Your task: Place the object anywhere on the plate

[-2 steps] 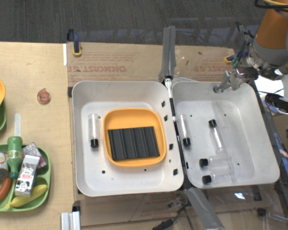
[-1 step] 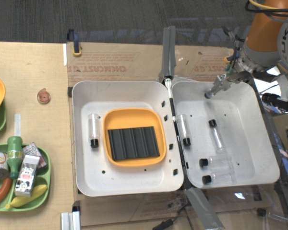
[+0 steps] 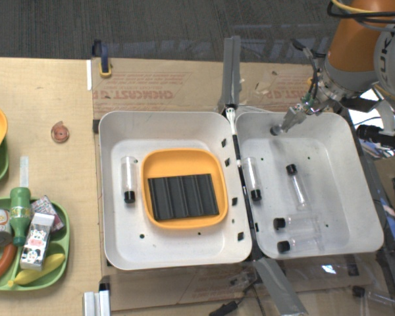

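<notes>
Progress looks nil to us: our gripper [image 3: 277, 130] hovers at the right bin's [image 3: 355, 176] far edge, jaw state unreadable, vials [image 3: 296, 184] unpicked, plate [image 3: 182, 161] bare of them.

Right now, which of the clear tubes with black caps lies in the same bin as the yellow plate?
The tube lying beside the plate's left edge, black cap toward the camera. The other tubes all lie in the right bin.

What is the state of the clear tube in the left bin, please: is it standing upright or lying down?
Lying down. The clear tube rests lengthwise on the left bin's floor, black cap toward the camera, just left of the yellow plate.
</notes>
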Available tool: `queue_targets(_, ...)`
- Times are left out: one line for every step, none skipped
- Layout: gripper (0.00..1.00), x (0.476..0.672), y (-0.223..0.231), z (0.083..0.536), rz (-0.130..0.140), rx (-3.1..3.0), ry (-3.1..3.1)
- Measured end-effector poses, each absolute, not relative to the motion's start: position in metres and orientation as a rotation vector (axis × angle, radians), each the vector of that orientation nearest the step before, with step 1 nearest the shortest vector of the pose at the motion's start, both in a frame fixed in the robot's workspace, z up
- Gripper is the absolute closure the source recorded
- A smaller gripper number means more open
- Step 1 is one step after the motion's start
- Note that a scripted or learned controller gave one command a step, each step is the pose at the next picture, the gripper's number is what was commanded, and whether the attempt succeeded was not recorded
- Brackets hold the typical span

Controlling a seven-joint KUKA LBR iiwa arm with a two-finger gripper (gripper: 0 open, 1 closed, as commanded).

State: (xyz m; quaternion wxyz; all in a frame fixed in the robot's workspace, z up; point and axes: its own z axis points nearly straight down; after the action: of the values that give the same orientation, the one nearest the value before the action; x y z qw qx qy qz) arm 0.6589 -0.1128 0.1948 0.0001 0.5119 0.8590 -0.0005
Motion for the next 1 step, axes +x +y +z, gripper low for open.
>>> queue_targets(1.00, 0.6592, -0.0840, 0.2062, 0.000, 1.265, 2.874)
